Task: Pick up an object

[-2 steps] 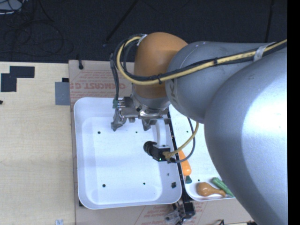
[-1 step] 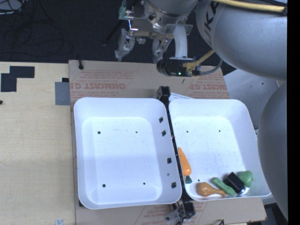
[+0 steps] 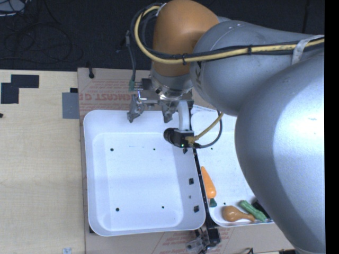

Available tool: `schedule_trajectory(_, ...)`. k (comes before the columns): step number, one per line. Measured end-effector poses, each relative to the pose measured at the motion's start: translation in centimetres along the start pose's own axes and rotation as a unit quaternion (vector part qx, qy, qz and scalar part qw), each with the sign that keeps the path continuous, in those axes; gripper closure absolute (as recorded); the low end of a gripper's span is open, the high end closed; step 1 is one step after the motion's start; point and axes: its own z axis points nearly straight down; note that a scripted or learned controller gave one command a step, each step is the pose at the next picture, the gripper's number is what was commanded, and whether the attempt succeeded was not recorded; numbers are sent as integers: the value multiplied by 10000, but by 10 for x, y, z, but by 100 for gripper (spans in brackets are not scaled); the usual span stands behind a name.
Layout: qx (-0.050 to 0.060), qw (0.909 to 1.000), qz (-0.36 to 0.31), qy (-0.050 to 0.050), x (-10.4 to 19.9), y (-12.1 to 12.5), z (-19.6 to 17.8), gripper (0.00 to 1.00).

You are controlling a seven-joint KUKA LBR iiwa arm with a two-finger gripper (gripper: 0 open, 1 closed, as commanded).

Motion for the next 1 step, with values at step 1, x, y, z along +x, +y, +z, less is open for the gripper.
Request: schedule_trajectory(1,-63,10000,11,20,-40,4,162,0)
